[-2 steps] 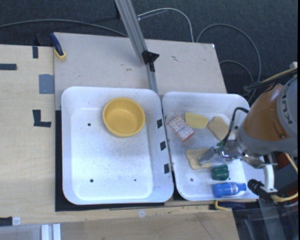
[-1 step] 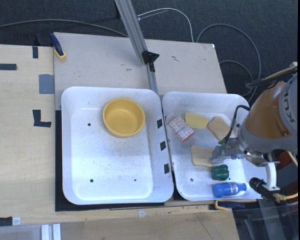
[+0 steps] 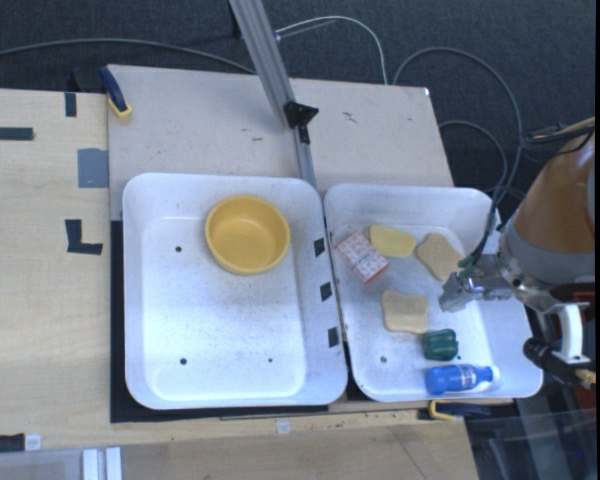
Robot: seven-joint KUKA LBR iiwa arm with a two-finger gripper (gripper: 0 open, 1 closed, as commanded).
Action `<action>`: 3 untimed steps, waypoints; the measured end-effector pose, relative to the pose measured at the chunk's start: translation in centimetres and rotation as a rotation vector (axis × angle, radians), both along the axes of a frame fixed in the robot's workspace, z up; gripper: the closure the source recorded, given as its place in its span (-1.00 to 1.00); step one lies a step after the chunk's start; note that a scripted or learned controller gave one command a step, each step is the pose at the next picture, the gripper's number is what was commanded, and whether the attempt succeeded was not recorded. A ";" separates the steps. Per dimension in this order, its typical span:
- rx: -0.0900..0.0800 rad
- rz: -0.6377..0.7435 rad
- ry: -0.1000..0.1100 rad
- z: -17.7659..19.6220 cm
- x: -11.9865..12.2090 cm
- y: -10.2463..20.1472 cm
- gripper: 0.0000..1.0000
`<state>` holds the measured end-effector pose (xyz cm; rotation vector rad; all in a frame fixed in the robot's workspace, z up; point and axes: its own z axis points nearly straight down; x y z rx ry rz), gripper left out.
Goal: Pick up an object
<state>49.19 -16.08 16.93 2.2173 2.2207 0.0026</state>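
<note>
Objects in the right bin point(image 3: 410, 196), gripper point(image 3: 458, 295) low among them.

The smooth white right bin holds a pale yellow soap-like piece point(image 3: 392, 240), two tan spongy blocks point(image 3: 438, 254) point(image 3: 405, 312), a small red-and-white patterned box point(image 3: 361, 255), a dark green lump point(image 3: 440, 345) and a glossy blue bottle point(image 3: 458, 378) lying flat. The left bin point(image 3: 220, 298) holds a round yellow bowl point(image 3: 247, 233). The metal gripper sits beside the tan block by the bin's right wall; whether its fingers are spread or pinched, I cannot tell.
</note>
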 end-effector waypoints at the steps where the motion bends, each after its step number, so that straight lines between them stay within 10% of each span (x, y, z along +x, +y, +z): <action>1: 0.000 -0.001 0.001 4.5 -0.5 -0.4 1.00; 3: 0.003 0.005 0.004 8.5 1.1 4.2 1.00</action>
